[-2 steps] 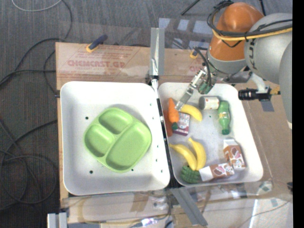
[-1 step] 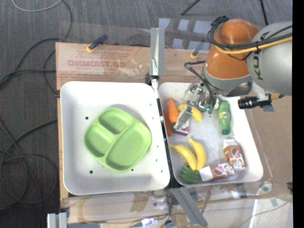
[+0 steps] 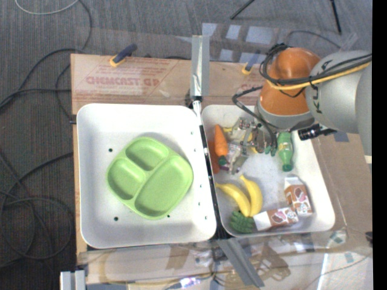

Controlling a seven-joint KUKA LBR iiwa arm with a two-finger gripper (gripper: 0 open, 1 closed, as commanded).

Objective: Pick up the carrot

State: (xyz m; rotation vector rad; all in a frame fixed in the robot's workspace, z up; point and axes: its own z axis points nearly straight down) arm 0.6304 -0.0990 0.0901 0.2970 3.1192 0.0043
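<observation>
Orange carrot (image 3: 220,141): against right bin's (image 3: 323,221) left wall, little room that side
Gripper (image 3: 241,145): just beside carrot, jaw spread unclear
Bananas (image 3: 243,196): below

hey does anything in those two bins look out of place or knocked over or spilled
Nothing looks spilled or broken. The right bin is crowded: the carrot lies against its left wall, the green bottle lies on its side, and bananas and small packets are jumbled near the front. The green plate sits askew in the left bin.
</observation>
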